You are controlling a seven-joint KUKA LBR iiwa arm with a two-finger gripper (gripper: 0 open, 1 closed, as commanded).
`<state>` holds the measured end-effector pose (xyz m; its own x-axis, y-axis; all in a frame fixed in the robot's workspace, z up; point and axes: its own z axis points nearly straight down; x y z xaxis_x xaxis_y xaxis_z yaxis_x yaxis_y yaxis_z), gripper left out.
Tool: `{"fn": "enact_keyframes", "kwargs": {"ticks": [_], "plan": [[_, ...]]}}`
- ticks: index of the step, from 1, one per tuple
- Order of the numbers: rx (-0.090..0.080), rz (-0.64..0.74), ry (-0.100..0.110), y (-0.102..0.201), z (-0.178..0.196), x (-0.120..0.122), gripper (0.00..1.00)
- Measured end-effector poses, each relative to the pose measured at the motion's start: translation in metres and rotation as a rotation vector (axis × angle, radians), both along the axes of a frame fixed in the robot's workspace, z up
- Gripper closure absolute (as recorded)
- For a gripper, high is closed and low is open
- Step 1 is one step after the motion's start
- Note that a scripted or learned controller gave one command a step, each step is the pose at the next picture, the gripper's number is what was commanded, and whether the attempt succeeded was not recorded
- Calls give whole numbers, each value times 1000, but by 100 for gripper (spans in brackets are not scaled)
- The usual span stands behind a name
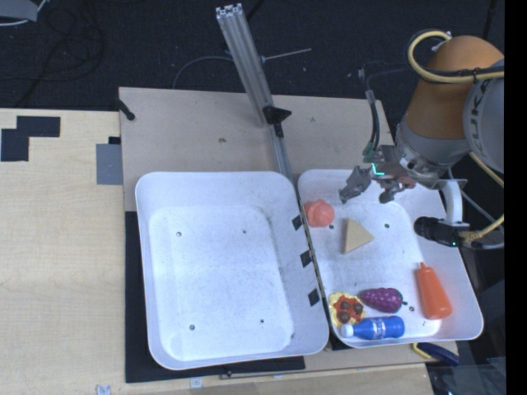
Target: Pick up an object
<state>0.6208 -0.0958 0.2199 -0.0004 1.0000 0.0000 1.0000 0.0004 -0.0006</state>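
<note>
You see the gripper (372, 188), fingers spread apart and holding nothing, above the right bin (461, 323) (near its far edge), beyond the tan wedge (356, 237)

Robotics lab: plywood surface (198, 130) w/ two white bins (222, 348), aluminium extrusion post (247, 60), loose cables (49, 23) upper left.

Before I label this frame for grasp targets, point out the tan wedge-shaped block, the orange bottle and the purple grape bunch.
tan wedge-shaped block (356, 237), camera view, middle of its top face
orange bottle (433, 293), camera view, middle of its body
purple grape bunch (382, 299), camera view, centre of the cluster
</note>
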Motion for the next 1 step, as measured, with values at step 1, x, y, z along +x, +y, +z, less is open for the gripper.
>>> {"fn": "enact_keyframes", "kwargs": {"ticks": [1], "plan": [[0, 0, 0, 0, 0, 0, 0]]}}
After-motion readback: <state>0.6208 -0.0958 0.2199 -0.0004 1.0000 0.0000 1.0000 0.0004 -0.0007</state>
